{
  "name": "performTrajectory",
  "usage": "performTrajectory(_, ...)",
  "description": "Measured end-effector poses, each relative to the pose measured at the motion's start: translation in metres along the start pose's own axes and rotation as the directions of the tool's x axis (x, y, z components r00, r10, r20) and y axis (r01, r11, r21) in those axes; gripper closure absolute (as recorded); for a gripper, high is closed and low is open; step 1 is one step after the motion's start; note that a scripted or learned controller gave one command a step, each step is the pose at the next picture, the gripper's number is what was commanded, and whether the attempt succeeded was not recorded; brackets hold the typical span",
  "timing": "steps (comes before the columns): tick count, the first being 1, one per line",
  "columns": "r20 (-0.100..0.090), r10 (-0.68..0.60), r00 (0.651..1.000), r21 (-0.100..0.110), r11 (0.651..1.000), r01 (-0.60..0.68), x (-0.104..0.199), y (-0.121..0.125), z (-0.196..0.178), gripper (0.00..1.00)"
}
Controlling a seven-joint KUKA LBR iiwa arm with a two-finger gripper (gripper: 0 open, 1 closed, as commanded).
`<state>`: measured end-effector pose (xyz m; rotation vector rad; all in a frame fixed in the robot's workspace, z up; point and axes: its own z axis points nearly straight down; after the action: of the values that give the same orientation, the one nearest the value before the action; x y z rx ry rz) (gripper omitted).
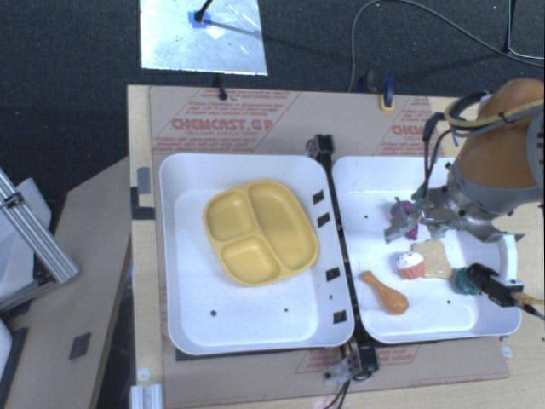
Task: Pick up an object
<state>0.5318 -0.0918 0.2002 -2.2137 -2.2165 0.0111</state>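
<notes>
Looking down, you see:
Gripper point(407, 220): over the right bin point(366, 313), above the cupcake point(410, 265); jaw state can't be told.
Drumstick point(385, 291): just left-below the cupcake.
Yellow plate point(259, 231): well left, other bin point(183, 313).

Both white bins point(255, 335) look like smooth, slightly glossy plastic, and the yellow divided plate point(260, 231) is matt plastic too. The bench point(255, 118) under them reads as flat brown cardboard with red print. That square sheet point(202, 24) up top is shiny, probably metal or foil. The arm's orange band point(502, 152) looks smooth with a dull sheen.
</notes>
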Motion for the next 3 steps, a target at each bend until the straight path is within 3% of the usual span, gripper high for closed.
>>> performTrajectory(1,0.001,-0.002,1.000,-0.013,1.000,0.002,0.000,0.003,-0.006,0.00)
performTrajectory(3,0.001,0.001,1.000,-0.009,1.000,-0.001,0.002,0.002,0.098,0.00)
